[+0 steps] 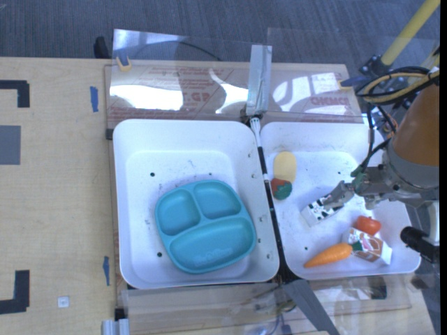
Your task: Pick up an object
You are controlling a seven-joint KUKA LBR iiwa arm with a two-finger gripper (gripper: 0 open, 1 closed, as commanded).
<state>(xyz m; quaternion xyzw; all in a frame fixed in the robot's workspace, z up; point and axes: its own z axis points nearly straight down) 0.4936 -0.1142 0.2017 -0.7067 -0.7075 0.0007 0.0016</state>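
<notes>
Here, end effector (340, 195) touching cow toy (319, 209).

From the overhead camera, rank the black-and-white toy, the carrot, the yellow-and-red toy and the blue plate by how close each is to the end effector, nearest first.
1. Black-and-white toy, right at the end effector, in the right bin.
2. Carrot, toward that bin's front edge.
3. Yellow-and-red toy, by the divider; close to the carrot's distance.
4. Blue plate, in the left bin.

Grey carpet (209, 12) covers the floor beyond the pale wooden surface (56, 187), whose left edge carries black marks (17, 93) and blue tape (94, 98)
</notes>
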